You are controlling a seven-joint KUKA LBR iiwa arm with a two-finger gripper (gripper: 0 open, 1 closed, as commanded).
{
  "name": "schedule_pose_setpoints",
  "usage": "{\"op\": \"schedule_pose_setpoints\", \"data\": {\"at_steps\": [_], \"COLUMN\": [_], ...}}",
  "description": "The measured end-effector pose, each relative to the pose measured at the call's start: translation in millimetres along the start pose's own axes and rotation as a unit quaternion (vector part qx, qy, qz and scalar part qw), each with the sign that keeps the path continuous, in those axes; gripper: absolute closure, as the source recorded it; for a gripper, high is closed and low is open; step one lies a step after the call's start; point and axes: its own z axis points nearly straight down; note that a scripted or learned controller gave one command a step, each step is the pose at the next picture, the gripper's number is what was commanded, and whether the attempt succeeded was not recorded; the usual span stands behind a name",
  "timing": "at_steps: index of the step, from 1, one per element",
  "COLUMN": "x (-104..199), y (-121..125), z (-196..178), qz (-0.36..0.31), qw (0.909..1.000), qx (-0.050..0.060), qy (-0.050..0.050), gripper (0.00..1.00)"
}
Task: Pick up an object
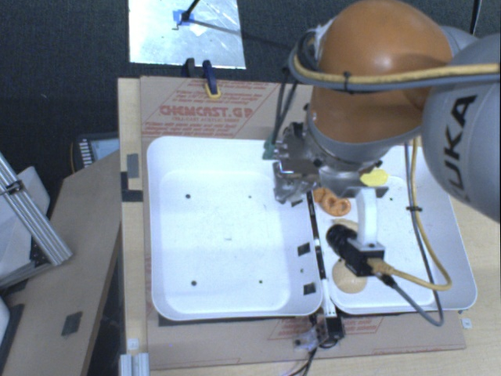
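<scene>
In the right bin [456, 266] an orange pretzel-shaped object [335, 204] lies near the bin's left wall. A small yellow object [375, 177] sits just behind it, partly under the arm. A tan round object [349, 280] rests near the front edge. My gripper [288, 185] hangs low over the seam between the two bins, just left of the orange object. The wrist hides how it stands, and nothing shows in its grasp. The big orange-banded wrist covers the back of the right bin.
The left bin [223, 241] has a bare white floor with a few small dark dots. Both bins rest on printed cardboard [205, 110]. A shiny metal sheet [186, 20] lies behind, and an aluminium rail [27, 218] stands off the left.
</scene>
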Motion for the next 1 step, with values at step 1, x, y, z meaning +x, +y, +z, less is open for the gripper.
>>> {"op": "schedule_pose_setpoints", "data": {"at_steps": [1], "x": [44.4], "y": [-0.1], "z": [-119.9], "qz": [-0.008], "qw": [0.9999], "qx": [-0.007], "qy": [0.005], "gripper": [1.00]}}
